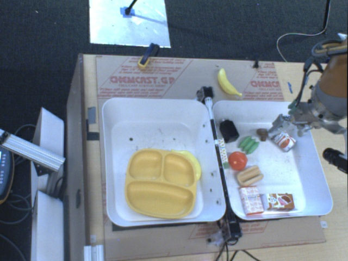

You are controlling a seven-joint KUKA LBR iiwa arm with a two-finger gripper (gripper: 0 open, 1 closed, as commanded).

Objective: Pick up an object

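Camera view, near edge first: I see juice cartons (266,202), then a tomato (237,160). Farther, by the right bin's (321,192) far-right corner, my pincer (285,130) hovers over a red-white can (284,141); its spread I can't tell. Light, rigid, slippery; I'd grip mid-body.

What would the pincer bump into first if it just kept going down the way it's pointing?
Most likely the small red-and-white can in the right bin: the pincer sits right over it, pointing down. Depth is hard to judge from this slanted view, so it may already be touching it.
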